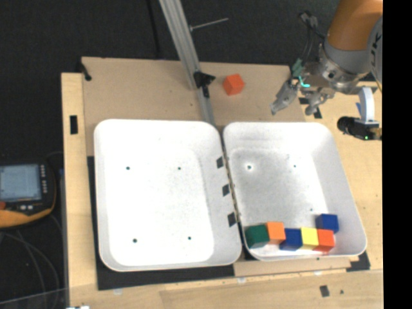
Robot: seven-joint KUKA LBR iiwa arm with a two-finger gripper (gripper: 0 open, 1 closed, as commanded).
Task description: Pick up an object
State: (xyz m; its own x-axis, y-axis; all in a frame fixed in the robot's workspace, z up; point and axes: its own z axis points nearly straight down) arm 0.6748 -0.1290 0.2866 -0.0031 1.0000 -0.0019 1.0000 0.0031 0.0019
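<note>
Gripper [297, 102]: fingers spread open, holding nothing
Orange cube [234, 84]: off to its left, on the bench
Coloured blocks [293, 235]: well below it, right bin's [283, 172] near edge

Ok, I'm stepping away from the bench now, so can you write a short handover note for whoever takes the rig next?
Hand: above the bench behind the right bin, nothing visible between its fingers; open or shut unclear.
Things: blocks along the right bin's near wall: green block, orange block, blue block, yellow block, another orange, another blue. A stray orange block sits on the bench behind the bins.
Done: nothing picked.
Left: pick up one object.
</note>
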